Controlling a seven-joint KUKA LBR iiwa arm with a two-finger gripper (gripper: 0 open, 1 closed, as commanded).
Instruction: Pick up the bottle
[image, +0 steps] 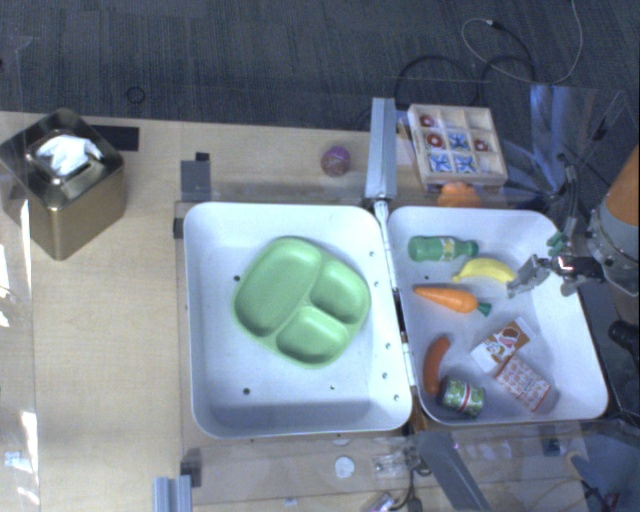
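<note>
The bottle (443, 248) is lying on its side near the top of the right bin (590, 395), green with a yellow cap pointing right; a banana (485, 270) is lying just below and to its right, and a carrot (450, 298) is lying below that. The pincer (545, 270) is hanging over the bin's right side, well to the right of the bottle and slightly lower, with the banana between them; I cannot tell whether it is apart or together, and nothing is showing in its grip. Further down the same bin, a sausage (435, 362), a can (463, 397) and a carton (501, 346) are lying near the bottom; the left bin (210, 400) is carrying a green tray (302, 299); a brown box (68, 200) is sitting on the bench (100, 380) at far left.
</note>
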